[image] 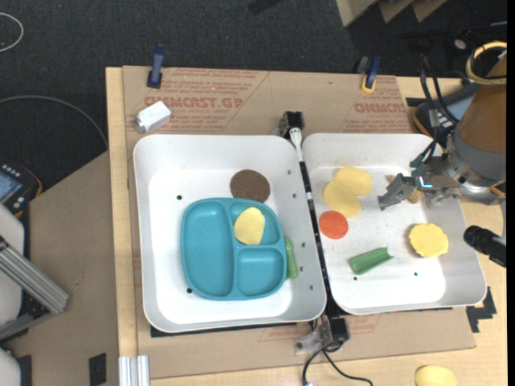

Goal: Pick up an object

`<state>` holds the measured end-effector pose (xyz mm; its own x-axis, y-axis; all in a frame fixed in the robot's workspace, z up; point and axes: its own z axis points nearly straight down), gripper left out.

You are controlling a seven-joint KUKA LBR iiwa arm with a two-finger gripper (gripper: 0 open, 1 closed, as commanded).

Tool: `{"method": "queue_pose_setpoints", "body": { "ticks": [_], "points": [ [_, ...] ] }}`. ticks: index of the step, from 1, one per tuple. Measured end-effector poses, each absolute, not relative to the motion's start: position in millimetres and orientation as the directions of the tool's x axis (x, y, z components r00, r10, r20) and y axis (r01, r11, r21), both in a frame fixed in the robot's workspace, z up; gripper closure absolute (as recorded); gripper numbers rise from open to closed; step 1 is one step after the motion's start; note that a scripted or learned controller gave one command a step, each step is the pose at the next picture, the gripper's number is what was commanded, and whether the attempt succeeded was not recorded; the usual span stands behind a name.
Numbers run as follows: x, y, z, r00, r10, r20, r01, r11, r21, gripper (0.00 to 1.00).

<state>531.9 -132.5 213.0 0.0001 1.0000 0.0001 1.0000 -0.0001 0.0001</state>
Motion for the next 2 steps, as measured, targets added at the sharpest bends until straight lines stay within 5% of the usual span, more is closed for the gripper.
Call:
{"method": "queue_pose_setpoints", "body": {
  "ticks": [1, 2],
  "points": [
    [507.3, -121.5, 440.1, -0.002, 1.000, -0.004, 1.000, 0.003, 0.020, 0.00],
    [478.5, -117.1, 542.8, -0.001, 1.000, -0.003, 1.000, 0.001, 0.017, 0.00]
  ]
}}
